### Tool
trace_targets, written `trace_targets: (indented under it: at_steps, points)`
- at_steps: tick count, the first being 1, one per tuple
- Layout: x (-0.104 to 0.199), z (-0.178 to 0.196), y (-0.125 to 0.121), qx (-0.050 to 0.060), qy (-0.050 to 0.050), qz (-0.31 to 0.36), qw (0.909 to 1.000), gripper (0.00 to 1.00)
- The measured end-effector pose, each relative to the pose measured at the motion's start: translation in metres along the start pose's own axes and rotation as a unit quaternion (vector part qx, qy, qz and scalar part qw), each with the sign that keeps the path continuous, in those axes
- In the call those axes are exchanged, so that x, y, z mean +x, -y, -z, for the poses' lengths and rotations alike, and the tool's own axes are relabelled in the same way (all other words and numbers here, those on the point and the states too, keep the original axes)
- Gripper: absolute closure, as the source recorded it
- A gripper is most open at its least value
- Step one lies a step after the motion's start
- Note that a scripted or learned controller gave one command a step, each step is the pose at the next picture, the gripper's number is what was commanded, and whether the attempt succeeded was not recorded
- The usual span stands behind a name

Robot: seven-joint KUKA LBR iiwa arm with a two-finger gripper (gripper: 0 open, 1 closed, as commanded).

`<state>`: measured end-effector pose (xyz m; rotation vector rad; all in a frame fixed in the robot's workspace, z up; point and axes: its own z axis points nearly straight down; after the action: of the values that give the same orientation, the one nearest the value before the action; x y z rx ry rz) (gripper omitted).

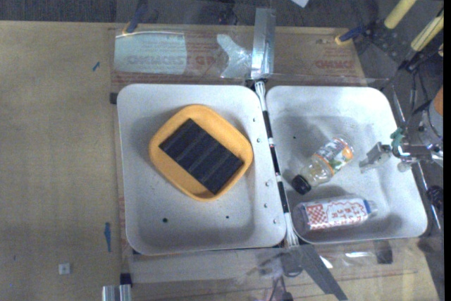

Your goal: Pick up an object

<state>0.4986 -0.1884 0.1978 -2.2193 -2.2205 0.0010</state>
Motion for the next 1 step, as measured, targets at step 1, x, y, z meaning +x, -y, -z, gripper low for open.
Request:
trace_targets:
  at_steps: [1]
  points:
    - [0.0403,-0.1095,-0.0554,-0.006,0.002,-0.027,0.9996,0.00]
